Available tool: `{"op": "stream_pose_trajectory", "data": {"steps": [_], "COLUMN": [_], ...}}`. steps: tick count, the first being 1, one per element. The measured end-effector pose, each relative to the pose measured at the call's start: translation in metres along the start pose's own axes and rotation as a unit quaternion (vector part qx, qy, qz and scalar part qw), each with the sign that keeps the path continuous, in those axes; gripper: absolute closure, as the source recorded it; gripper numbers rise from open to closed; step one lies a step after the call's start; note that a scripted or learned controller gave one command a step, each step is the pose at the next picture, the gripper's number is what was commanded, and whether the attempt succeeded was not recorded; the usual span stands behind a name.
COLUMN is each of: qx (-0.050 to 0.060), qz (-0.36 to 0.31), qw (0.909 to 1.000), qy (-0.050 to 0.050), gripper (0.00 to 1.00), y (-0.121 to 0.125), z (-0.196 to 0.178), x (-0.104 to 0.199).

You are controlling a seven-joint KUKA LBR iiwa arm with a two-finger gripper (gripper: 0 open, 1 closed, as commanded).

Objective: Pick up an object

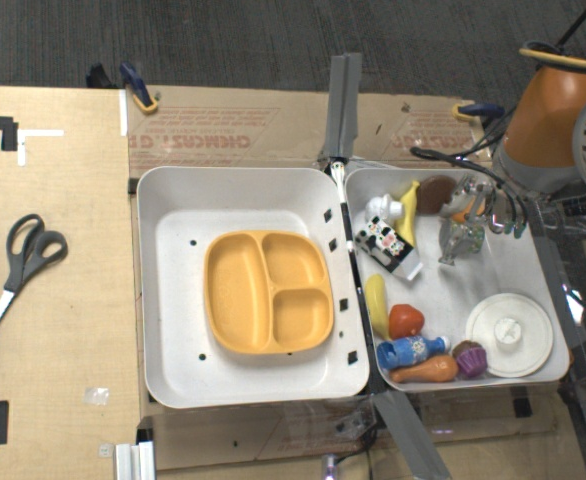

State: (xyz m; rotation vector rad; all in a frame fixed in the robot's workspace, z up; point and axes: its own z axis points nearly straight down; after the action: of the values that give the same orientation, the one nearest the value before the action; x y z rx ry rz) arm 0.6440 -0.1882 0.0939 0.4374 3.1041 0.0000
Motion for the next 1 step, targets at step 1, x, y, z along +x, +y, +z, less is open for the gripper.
{"op": "stream_pose_trajectory", "data": {"steps": [1], "qx": [0.001], "qz": [0.113], "qw": [0.9936], "qy": [0.002], "gripper": [0.0], "y": [0.07], "z": [0.001], "x": [0.0283]}}
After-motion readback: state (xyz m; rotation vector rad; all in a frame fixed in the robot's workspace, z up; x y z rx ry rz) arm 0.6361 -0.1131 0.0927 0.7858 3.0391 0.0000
